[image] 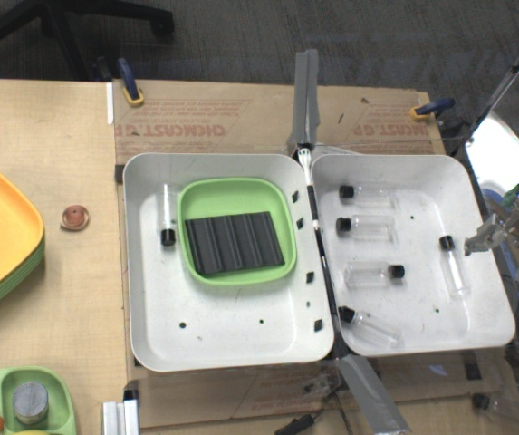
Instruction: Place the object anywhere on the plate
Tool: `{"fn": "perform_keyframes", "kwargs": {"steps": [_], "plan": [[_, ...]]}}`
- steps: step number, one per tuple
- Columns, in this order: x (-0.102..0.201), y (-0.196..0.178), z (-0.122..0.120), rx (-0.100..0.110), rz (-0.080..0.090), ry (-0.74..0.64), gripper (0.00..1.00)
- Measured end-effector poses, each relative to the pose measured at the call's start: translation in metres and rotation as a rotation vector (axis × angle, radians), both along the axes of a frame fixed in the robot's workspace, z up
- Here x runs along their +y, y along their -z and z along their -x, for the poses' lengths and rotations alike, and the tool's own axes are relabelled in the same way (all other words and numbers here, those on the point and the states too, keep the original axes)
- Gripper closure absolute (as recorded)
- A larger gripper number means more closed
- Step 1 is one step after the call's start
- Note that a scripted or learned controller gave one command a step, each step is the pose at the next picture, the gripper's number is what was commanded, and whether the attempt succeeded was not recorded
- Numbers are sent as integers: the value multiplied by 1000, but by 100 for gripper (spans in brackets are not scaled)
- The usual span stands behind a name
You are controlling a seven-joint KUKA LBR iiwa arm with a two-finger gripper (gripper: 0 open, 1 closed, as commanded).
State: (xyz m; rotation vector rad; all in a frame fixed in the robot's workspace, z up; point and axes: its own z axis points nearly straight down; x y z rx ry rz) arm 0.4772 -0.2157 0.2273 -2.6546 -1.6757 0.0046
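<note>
Left bin point(150, 333) — green plate point(191, 198) beside tube point(167, 216).

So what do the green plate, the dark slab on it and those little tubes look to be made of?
Green plate: probably plastic, smooth with a soft sheen on its rim. Dark slab: matte and ribbed, possibly rubber or foam; I can't tell which. Tubes, such as the one beside the plate: clear, glass or plastic, with black caps; the bin shows through them.

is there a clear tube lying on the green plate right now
No. The green plate in the left bin bears a dark ridged block, while the one tube in that bin lies beside the plate on the bin floor.
</note>
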Motion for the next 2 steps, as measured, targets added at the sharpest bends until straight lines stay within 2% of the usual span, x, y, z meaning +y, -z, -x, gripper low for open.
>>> {"fn": "perform_keyframes", "kwargs": {"steps": [2], "plan": [[0, 0, 0, 0, 0, 0, 0]]}}
